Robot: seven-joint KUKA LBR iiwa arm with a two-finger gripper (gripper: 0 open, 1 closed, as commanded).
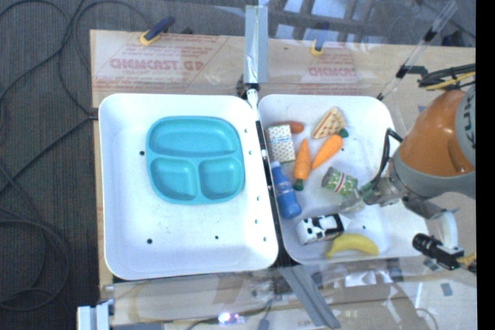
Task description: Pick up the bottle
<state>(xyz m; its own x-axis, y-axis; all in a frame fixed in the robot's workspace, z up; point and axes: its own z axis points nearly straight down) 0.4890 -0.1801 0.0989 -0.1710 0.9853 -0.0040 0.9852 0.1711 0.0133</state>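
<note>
Bottle [285,193], blue w/ a white upper part, is lying on its side in the right bin [390,234], tight against that bin's left wall, long axis running roughly top-to-bottom of the view. Just right of it an orange carrot [302,160] is lying, a second carrot [328,151] beyond that. A patterned block [280,142] is sitting just above the bottle, a sandwich wedge [329,122] farther up. Below: black-and-white cow toy [321,227], then a banana [352,246] near the bin's front edge. A small green-patterned can [339,182] is lying mid-bin. Left bin [124,239] is holding a teal divided tray [196,159].

Arm [442,144] is reaching in from the right; gripper [370,195] is sitting low beside the can, well apart from the bottle. Can't tell its state, too blurred.

Step, prob.: approach, nothing grasped yet. Next move is calling for travel left across the bin, clearing the carrot, then a descent lined up across the bottle's narrow width. Wall is crowding one side, so clearance looks tight.
</note>
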